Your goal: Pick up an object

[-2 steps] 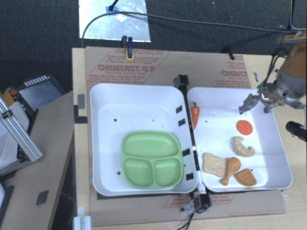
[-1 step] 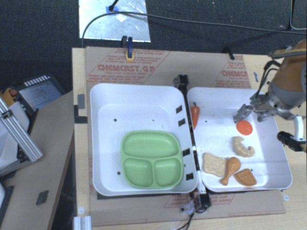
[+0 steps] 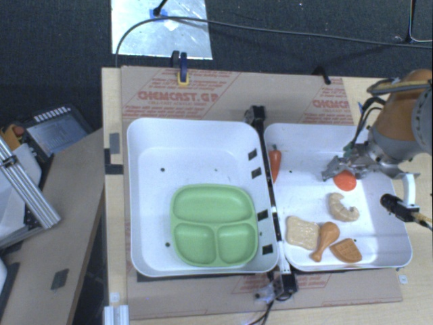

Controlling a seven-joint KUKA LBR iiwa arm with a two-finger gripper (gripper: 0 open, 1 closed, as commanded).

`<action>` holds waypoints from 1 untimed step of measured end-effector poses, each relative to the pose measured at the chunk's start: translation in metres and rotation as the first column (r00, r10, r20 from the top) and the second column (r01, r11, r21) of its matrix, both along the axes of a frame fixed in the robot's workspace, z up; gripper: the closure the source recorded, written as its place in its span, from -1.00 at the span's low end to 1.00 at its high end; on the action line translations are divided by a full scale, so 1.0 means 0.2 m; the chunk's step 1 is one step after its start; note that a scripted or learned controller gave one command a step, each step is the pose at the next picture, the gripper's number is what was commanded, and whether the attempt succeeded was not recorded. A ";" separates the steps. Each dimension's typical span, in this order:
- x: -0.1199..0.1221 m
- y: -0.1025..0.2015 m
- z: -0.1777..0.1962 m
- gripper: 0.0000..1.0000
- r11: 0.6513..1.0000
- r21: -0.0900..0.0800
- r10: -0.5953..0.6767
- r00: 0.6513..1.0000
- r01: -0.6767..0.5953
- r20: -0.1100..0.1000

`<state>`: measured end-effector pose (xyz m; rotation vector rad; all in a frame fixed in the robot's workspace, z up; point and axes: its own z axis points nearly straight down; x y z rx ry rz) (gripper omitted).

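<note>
Right bin, upper middle: orange-red ball-like toy (image 3: pixel 346 181), touching the gripper (image 3: pixel 338 170) tip
Gripper: just above-left of that toy; finger state — can't tell
Right bin (image 3: pixel 304 137) floor: carrot (image 3: pixel 275 163) by left wall; pale curved piece (image 3: pixel 343 207), bread slice (image 3: pixel 302 232), drumstick (image 3: pixel 325 239), orange wedge (image 3: pixel 347 250) twd front
Left bin (image 3: pixel 189 137): green divided plate (image 3: pixel 213 223), 3 compartments

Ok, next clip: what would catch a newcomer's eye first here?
Probably the green divided plate lying in the left bin. Next, the pincer low in the right bin, right at an orange-red ball, with toy food pieces lying nearer the front.
</note>
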<state>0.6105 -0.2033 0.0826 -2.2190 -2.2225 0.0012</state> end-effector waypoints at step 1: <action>0.01 0.00 0.07 1.00 1.000 -0.002 0.000 1.000 0.000 0.007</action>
